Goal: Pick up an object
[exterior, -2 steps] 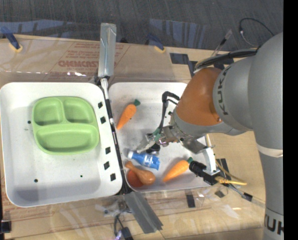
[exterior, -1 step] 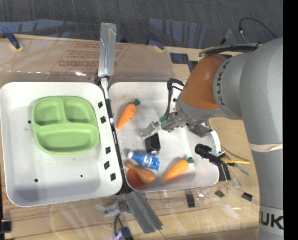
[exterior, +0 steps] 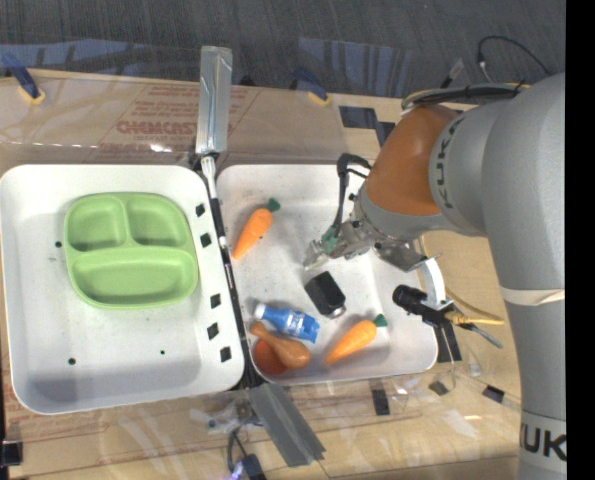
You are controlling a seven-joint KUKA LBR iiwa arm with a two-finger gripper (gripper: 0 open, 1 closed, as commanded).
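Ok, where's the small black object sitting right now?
The black object lies near the middle of the right bin, just below the claw, with the blue bottle to its lower left and a carrot below it.

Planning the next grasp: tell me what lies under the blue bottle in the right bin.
The blue bottle lies partly on a brown-orange object, near the right bin's front-left corner. The part beneath the bottle is covered, so its full shape cannot be told.
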